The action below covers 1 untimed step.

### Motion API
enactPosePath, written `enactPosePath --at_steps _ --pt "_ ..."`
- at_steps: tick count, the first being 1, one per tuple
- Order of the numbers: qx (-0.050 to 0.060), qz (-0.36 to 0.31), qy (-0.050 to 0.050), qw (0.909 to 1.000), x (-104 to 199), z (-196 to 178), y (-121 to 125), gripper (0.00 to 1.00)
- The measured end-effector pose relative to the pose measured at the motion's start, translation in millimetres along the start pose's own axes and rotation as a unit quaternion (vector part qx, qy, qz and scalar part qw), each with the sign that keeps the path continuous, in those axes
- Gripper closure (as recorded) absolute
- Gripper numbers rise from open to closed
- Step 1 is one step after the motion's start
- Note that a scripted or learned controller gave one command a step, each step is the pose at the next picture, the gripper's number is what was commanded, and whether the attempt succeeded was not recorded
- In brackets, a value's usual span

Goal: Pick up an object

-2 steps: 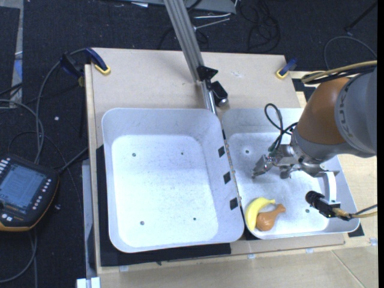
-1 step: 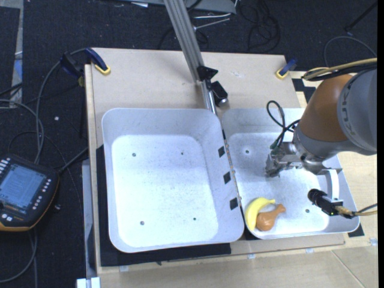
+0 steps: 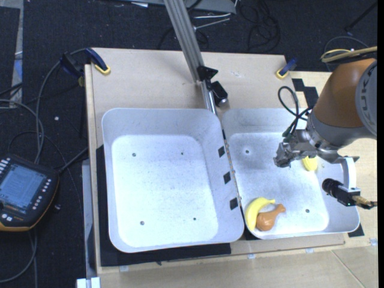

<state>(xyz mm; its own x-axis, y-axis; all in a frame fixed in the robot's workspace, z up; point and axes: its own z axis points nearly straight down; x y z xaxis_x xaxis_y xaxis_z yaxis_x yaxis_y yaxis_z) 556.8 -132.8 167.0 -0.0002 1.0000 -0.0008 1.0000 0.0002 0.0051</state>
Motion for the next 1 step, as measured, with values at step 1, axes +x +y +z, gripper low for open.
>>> enactPosePath --at_steps 1 --pt "0.0 0.0 0.0 1.0 -0.1 -52.4 1.3 1.0"
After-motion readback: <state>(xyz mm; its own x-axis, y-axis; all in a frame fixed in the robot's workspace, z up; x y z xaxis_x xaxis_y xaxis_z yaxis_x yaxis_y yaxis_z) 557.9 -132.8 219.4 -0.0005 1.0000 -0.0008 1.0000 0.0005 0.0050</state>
